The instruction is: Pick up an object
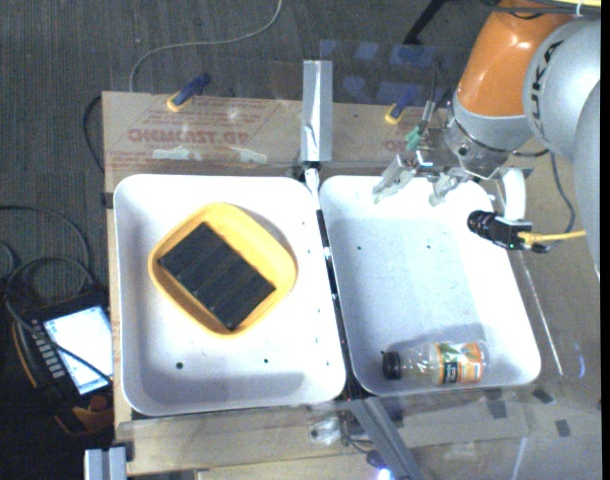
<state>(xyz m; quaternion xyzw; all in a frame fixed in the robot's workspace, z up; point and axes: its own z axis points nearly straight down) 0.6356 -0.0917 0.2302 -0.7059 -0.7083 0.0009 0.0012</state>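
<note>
Above the right white bin's far edge, the pincer hangs open and empty, clear plastic bottle unpicked.

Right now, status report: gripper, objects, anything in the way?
Gripper open, holding nothing, over right bin's far edge. Bottle lying at right bin near edge. Yellow dish in left bin. Nothing between gripper and bottle.

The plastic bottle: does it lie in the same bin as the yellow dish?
No, the plastic bottle lies on its side in the right bin, while the yellow dish sits in the left bin.
</note>
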